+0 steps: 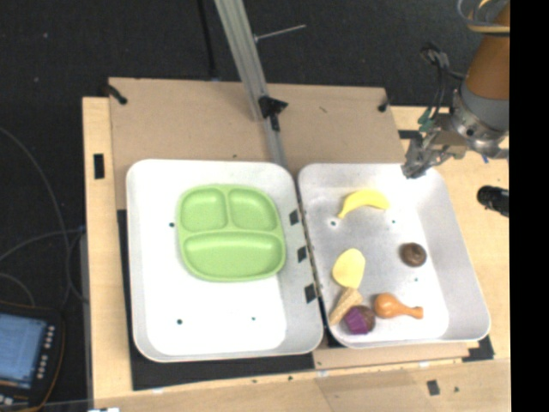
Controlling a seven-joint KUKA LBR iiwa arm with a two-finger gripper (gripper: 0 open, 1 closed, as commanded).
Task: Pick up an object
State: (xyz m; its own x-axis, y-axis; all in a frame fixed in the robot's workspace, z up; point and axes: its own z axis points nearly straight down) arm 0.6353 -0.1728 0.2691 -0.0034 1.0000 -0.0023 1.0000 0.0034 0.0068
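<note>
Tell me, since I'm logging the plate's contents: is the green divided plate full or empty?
Empty: all three compartments of the green divided plate show bare green, and it lies flat in the left white bin.

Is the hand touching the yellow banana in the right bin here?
Apart. The camera view shows the hand at the right bin's far corner, with bare white floor between it and the banana.

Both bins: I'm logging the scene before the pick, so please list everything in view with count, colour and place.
bins: two, white, side by side on the bench
tray: one, green, three compartments, left bin
banana: one, yellow, right bin, far side
chip: one, pale yellow, right bin, left of centre
brown ball: one, right bin, right side
wedge: one, tan, near left corner
purple piece: one, beside the wedge
gourd: one, orange, near edge
gripper: one, grey, over the right bin's far right corner
</note>
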